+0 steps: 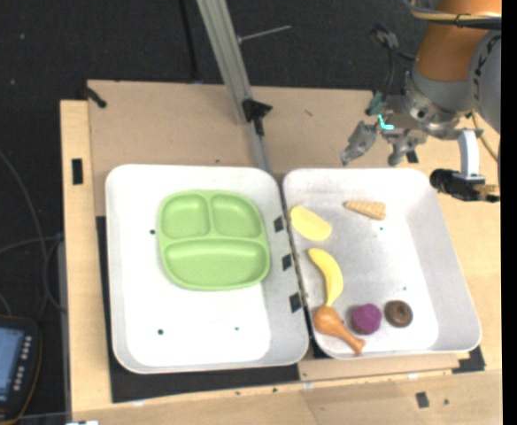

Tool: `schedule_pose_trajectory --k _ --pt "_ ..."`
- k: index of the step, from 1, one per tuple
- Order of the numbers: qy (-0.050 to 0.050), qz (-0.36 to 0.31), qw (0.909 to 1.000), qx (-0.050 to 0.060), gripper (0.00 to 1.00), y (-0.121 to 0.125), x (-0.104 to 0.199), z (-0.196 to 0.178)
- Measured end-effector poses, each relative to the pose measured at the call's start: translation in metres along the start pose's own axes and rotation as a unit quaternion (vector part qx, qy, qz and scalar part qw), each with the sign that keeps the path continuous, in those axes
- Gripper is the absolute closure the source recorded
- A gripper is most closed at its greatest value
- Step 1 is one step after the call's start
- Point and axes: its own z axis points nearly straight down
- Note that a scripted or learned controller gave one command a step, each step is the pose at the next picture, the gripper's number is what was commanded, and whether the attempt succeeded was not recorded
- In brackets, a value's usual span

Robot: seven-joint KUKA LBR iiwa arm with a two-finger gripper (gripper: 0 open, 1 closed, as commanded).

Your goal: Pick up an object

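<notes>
Across the surface's right bin (422, 237) lay light toy foods, the banana (327, 275) probably stiff, best pinched mid-length; the gripper (381, 146) hovered with jaws spread, empty.

Green divided plate (214, 241) in left bin (135, 326), toy foods in right bin (435, 264), end effector (381, 145) open above right bin's far edge

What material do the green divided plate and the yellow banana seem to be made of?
The green divided plate looks like moulded plastic with a matte, even colour: its three compartments have soft rounded ridges and no pattern. The yellow banana appears to be a plastic toy: its colour is uniform and smooth, without spots, though rubber or foam cannot be excluded from this view.
</notes>
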Motion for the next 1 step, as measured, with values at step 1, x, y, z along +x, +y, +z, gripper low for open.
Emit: schedule_pose_trajectory --k 1 --pt "0.0 0.002 1.0 0.002 0.0 0.0048 -0.01 0.0539"
